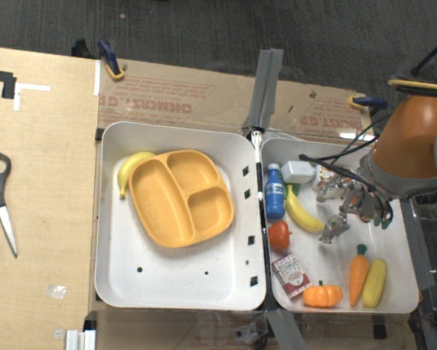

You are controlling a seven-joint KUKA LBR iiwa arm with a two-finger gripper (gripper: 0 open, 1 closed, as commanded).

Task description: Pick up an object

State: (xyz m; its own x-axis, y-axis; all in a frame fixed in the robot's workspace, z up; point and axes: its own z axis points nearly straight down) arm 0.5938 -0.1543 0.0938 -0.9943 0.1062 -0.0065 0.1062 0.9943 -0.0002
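Observation:
My gripper [335, 226] hangs low over the middle of the right bin [400, 234], under the grey arm with its orange band [413, 135]. Just left of it lies a yellow banana [304, 213]. Further left are a blue bottle [274, 193] and a red tomato [279, 235]. A carrot [358, 278] and a yellow corn cob [375, 282] lie below and to the right of the gripper. An orange pumpkin-like toy [322, 296] and a small printed packet [291, 273] rest near the front wall. I see nothing held.
A pale block [299, 171] lies at the right bin's back. The left bin [185, 279] holds a yellow divided plate [182, 198] with a second banana [130, 170] tucked under its left edge. Scissors [0, 195] lie on the bench at the far left.

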